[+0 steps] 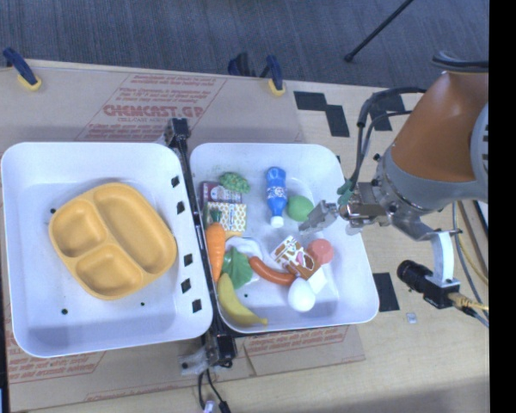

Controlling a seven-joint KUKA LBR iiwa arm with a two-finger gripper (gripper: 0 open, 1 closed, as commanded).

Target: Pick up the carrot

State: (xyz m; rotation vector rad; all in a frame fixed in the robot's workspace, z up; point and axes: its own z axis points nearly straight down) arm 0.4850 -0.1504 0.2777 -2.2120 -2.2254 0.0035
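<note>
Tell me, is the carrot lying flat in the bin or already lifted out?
Lying flat. The carrot rests along the right bin's left wall, beside the banana.

You're looking at a robot lab: a desk (396, 317) covered in printed cardboard (155, 101) held by blue clamps (21, 69) along the top, black tape marks (327, 110) upper right, cables (464, 299) lower right, and grey carpet (155, 15) beyond.

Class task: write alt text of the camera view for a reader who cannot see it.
A grey arm's two-finger gripper hovers over the right white bin of toy food, apart from the orange carrot lying by its left wall. The left white bin holds a yellow divided plate.
</note>
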